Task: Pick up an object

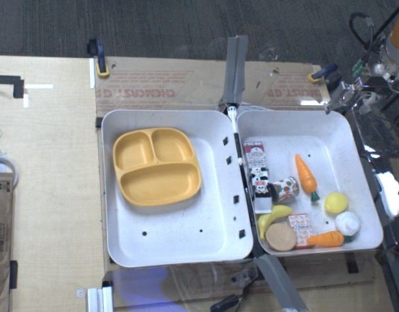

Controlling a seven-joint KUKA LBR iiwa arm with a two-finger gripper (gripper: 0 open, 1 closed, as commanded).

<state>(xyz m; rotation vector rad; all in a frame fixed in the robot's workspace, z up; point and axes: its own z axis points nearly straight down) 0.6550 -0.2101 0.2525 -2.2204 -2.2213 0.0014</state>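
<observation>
The right bin (316, 132) holds several toy foods. Along its left wall lie a red-and-white carton (255, 153) and a cow-patterned carton (260, 182), with a small can (287, 187) beside them. An orange carrot (306, 173) lies near the middle. A yellow lemon (336, 203) and a white ball (347, 223) sit at the right. A second carrot (327, 240), a red box (300, 229), a brown round piece (281, 237) and a banana (273, 216) crowd the near edge. My gripper (346, 97) hangs over the bin's far right corner, above and apart from all of them.
A yellow divided plate (157, 166) lies in the left bin (180, 239). A grey divider post (236, 70) stands behind the seam between the bins. Blue-and-yellow clamps (99, 60) (321, 75) grip the cardboard behind the bins. Cables hang at the far right.
</observation>
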